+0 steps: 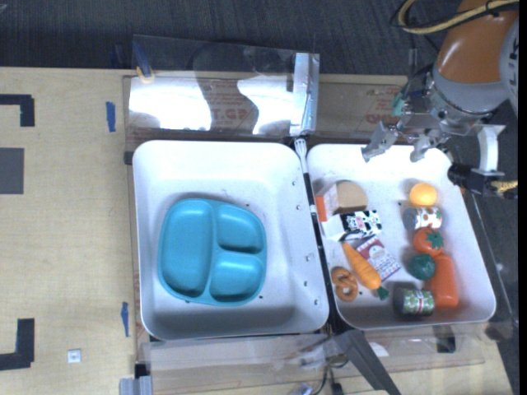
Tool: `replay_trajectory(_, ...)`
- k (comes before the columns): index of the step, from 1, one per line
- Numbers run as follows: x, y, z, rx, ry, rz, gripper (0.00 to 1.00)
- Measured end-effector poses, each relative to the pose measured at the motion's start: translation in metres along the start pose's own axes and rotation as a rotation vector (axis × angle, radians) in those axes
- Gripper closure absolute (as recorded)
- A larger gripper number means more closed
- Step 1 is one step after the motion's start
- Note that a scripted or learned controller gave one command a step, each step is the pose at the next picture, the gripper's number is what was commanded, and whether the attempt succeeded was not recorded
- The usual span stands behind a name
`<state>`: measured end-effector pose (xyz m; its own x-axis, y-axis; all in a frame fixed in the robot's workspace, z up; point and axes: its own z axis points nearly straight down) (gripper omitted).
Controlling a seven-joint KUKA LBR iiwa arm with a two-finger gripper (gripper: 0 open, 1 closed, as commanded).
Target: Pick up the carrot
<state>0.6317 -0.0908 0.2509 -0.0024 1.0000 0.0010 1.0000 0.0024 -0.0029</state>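
The slim orange toy carrot (362,266) lies slantwise in the right-hand shallow white bin (481,245), between a small brown pretzel (344,282) and a printed card (380,257). The grey two-finger gripper (400,145) hangs over that bin's far rim, jaws spread and grasping nothing, well apart from the carrot.

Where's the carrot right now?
In the right bin, lower left part: the carrot lies slanted, with the pretzel on its left and the can to its lower right.
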Motion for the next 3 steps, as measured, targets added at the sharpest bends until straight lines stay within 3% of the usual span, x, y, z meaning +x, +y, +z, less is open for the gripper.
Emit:
replay_trajectory(1, 0.005, -0.033, 0.021, 0.000, 0.000, -0.096, 0.00)
replay_trajectory(2, 0.047, -0.074, 0.067, 0.001, 0.001, -0.470, 0.00)
replay_trajectory(3, -0.041, -0.120, 0.163, -0.010, -0.008, -0.540, 0.00)
